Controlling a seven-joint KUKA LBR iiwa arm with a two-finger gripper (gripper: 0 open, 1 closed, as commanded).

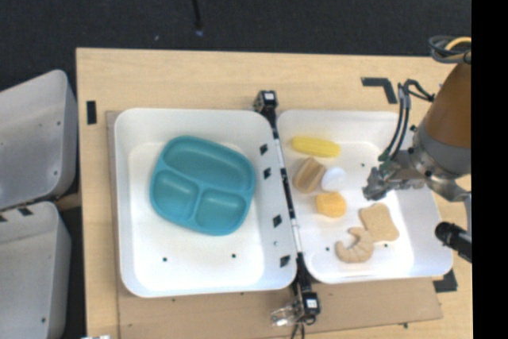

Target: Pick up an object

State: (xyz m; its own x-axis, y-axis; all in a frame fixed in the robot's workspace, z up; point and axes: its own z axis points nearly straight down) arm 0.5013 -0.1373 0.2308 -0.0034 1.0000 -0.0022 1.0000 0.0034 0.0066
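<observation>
Camera view: jaws (375,188), state unclear, beside flat tan biscuit-shaped piece (379,221).

On the desk (182,75), the left bin (127,250) holds a divided plate (203,184). The right bin (413,254) holds several small pieces (332,205) at its left and near parts; the hand (375,189) hangs just right of them.

The arm (451,111) is cut off at the right, only its orange band and wrist visible. The end effector (375,188) is too dark to read. The worktop (198,63) runs past the near edge.
</observation>
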